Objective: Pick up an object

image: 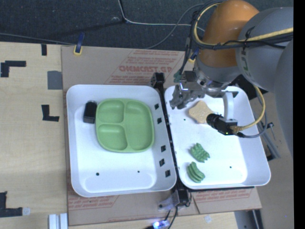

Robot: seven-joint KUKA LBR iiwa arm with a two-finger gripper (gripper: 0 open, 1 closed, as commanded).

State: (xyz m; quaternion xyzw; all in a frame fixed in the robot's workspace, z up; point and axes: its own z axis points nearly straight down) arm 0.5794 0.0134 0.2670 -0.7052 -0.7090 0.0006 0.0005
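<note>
My gripper (180,100) hangs over the back left corner of the right bin (248,175), just left of a tan bread-like piece (200,112) lying on the bin floor. Nothing shows between the fingers. Two green ridged objects lie toward the front of the same bin, one (200,152) above the other (195,171). The arm's grey wrist and orange band cover the bin's back edge.
The left bin (76,142) holds a green divided plate (125,125) and a small black block (90,112) at the plate's left. A black cable loops from the wrist along the right bin's right side. Clips line the seam between the bins.
</note>
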